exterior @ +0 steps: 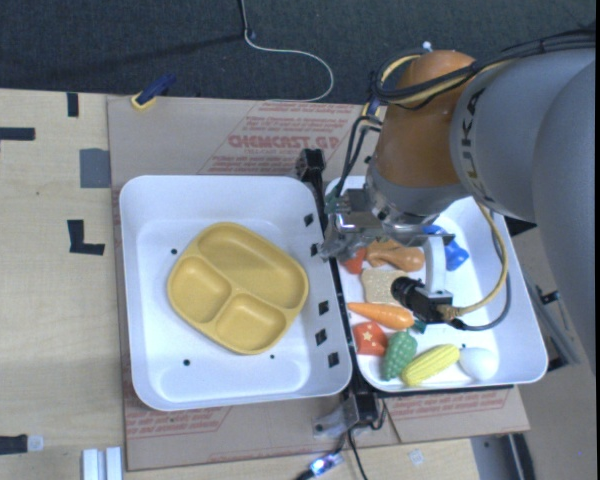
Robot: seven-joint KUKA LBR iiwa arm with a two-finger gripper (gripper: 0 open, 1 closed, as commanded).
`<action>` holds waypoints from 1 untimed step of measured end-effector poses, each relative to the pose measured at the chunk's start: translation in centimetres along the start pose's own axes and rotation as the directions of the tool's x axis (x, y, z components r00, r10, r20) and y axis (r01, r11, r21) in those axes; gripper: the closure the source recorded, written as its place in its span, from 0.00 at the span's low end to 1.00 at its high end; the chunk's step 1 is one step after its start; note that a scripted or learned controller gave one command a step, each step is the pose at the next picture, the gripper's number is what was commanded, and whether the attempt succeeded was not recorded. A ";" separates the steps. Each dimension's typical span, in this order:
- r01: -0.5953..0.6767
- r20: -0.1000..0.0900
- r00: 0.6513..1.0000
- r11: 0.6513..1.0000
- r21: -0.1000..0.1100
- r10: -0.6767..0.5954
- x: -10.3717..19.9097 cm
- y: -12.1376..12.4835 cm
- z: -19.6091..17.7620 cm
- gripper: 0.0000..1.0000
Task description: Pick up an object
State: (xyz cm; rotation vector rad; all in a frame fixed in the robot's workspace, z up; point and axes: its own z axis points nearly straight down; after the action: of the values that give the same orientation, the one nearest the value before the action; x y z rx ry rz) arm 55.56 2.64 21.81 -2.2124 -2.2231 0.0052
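Plastic toy foods lie crowded in the right bin: one orange carrot, one yellow corn cob, one green bumpy vegetable, one red strawberry-like piece, one white egg, one tan drumstick, one pale slice of bread and one small blue piece. The carrot lies across the bin's left half, just above the red piece; the corn and the green vegetable touch near the front wall. One yellow divided plate, with three compartments, sits alone in the left bin. Both bins rest on cardboard on the table. The end effector hangs low over the back left part of the right bin, near the drumstick; whether it is open or grips anything cannot be told.
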 end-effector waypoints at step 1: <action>0.001 0.000 1.000 1.000 -0.003 -0.001 3.5 -2.1 -1.5 1.00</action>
State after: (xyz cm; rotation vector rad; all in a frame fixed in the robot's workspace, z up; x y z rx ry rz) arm 53.41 6.14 23.37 -2.2126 -2.2253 0.0021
